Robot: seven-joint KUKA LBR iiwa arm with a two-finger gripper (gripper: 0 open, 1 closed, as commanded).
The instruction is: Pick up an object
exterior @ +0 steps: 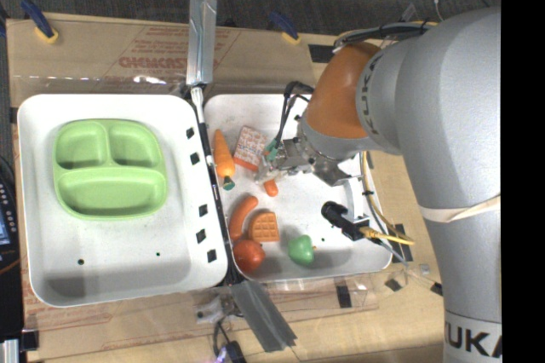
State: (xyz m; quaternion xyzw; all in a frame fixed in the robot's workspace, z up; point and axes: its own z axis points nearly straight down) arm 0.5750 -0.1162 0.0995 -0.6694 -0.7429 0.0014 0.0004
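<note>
Grey arm (434, 97) bent, pincer (277, 158) over right bin (341, 267)

The bench (102, 46) is covered with brown cardboard bearing red print, held by blue clamps (41, 20) at its far edge. Two shallow white bins lie directly on it, side by side. The right bin (255, 101) sits under the pincer (285, 157), its far rim just beyond the pincer. The left bin (43, 182) lies well to the pincer's left. A metal divider strip (202, 37) runs between them
</note>
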